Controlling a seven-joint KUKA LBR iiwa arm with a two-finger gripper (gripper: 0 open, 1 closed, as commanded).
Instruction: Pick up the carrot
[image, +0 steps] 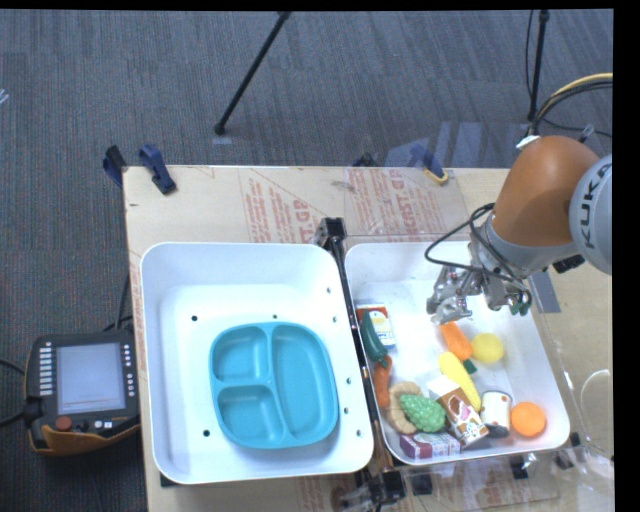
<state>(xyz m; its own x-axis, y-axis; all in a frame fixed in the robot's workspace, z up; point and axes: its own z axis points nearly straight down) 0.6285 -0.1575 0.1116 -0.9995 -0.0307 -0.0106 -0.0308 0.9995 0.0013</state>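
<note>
Nearest us, toys are crowding the right bin's (556, 380) near end; the carrot (456, 340) is lying just beyond them, beside a yellow ball (487, 348). We are hovering the tool (478, 296) just above its far tip, holding nothing; its opening we cannot tell. We are judging a straight descent along the carrot safest.

Dark grey carpet (300, 80) is being crossed by two black stand legs (250, 70) at the far side. A pendant (85, 385) is lying on it left of the bench (260, 200).
</note>
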